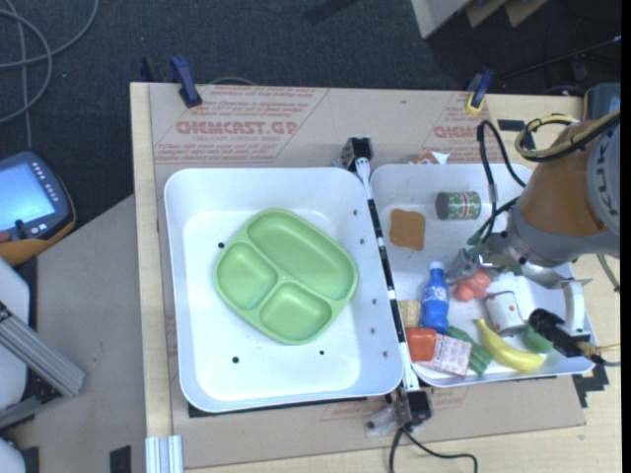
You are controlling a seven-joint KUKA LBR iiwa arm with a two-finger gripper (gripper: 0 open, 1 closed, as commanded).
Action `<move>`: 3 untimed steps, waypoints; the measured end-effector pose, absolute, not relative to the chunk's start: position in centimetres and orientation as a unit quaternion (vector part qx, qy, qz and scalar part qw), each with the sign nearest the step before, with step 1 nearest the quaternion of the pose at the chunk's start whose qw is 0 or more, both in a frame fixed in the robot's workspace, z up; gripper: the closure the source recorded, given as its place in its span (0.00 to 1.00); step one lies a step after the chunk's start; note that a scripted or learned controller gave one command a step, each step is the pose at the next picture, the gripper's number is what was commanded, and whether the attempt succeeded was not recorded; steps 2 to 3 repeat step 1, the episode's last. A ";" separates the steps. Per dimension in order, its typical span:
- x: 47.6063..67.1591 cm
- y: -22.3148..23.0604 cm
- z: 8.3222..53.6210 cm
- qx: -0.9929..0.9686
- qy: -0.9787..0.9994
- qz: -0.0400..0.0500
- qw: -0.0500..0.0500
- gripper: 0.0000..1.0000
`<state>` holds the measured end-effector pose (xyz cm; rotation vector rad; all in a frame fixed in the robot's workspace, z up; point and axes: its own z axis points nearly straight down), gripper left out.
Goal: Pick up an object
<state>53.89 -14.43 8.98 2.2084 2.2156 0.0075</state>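
My gripper (472,260) hangs low over the middle of the right bin (419,177), just above a salmon-pink object (474,286). A blue bottle with a white cap (435,299) lies just to its left. A brown square piece (406,229) and a green can on its side (458,205) lie further back. A yellow banana (508,346), a small white cup-like object (504,309), a red block (421,343) and a printed packet (453,354) lie along the bin's front. Nothing shows held in the gripper.
The left bin (192,264) bears a green divided plate (286,275). A green piece (536,340) lies by the banana's right end. The arm (562,200) covers the right bin's right side. A black clip (357,150) sits where the bins meet at the back.
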 end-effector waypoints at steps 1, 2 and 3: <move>60.2 -6.9 19.2 0.703 0.711 0.006 0.005 1.00; 60.2 -6.9 19.2 0.703 0.711 0.006 0.005 1.00; 60.2 -6.9 19.2 0.703 0.711 0.006 0.005 1.00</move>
